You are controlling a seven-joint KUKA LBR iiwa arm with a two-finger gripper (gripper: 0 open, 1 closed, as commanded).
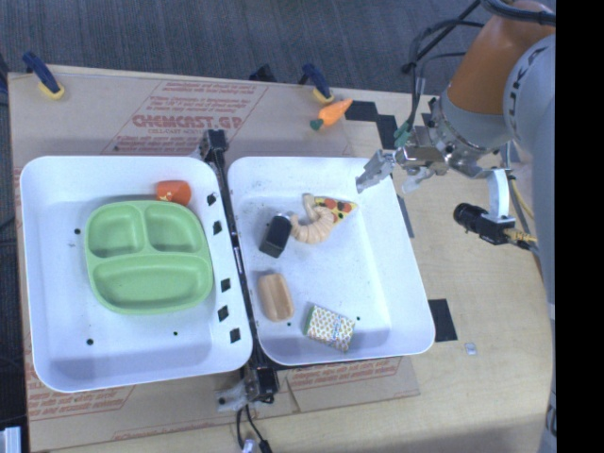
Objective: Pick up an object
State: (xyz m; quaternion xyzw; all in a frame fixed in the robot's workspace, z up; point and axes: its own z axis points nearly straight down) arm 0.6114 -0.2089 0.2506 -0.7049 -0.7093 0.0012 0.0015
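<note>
In the camera view, two shallow white bins are seen side by side on a bench covered with brown cardboard. The right bin [401, 281] holds the loose objects from which one may be picked. A small black block [276, 235] lies near its middle, tilted, just beside a pale, curled, ridged piece shaped like a shrimp or croissant [314, 225]. Touching that piece's upper right end is a small multicoloured item [338, 206] with red, yellow and dark patches. Below these, a tan oblong resembling a bread roll [275, 296] is laid near the bin's left wall, and a small packet with a fine patterned print [329, 327] rests near the lower edge, tilted.

In the left bin [38, 253] a green divided plate [148, 256] with three compartments is placed, and a small orange-red object [173, 192] sits just beyond its upper rim.

On the cardboard behind the bins, red printed lettering [187, 121] is partly readable as "CHEMCAST GP"; the smaller lines cannot be made out. A small orange and green toy, like a carrot [330, 113], lies on the cardboard above the right bin.

The gripper [379, 171] is held above the upper right corner of the right bin. Nothing is seen between its fingers; how far they are parted cannot be told.
</note>
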